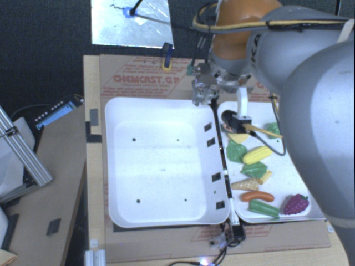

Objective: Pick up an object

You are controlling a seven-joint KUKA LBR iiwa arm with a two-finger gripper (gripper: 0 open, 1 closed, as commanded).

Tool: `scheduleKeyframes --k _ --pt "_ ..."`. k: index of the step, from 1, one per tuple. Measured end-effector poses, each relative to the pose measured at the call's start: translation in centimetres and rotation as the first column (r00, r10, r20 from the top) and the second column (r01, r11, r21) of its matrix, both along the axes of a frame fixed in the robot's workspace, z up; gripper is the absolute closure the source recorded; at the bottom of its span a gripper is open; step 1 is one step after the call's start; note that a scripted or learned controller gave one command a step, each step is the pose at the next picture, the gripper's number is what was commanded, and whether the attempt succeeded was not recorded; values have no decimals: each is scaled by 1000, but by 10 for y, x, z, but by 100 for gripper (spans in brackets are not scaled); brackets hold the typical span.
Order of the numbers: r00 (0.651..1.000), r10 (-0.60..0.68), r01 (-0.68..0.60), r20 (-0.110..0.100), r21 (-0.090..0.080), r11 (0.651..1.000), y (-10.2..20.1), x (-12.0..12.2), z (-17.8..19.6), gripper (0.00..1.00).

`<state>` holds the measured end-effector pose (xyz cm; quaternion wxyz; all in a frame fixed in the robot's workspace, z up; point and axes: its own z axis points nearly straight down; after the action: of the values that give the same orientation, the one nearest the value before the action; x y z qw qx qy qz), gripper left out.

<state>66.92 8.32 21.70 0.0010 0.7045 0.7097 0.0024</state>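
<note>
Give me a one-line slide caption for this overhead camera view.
Grey arm's gripper hovers over the divide between two white bins, the right bin holding toy corn, grapes and other play food.

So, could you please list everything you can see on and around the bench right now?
left bin: 1, white, left half of the bench.
right bin: 1, white, right half, partly under the arm.
corn cob: 1, yellow, middle of the right bin.
green leafy pieces: 2 or more, green, around the corn cob.
carrot: 1, pale orange, below the corn.
sausage: 1, red-orange, near the front of the right bin.
green pepper: 1, green, front of the right bin.
grapes: 1 bunch, purple, front right corner.
clamp: 1, blue and yellow, behind the left bin.
tool: 1, grey metal, over the back of the divide between the bins.
arm: 1, grey with an orange band, reaching in from the right.
</note>
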Motion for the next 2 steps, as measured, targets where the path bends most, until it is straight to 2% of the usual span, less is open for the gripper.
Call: scheduleKeyframes --k 1,2 --pt "1000 -1 1 -10 -1 1000 20 -58 -27 100" --pt "1000 2 -2 1 2 1000 79 -23 -10 100"
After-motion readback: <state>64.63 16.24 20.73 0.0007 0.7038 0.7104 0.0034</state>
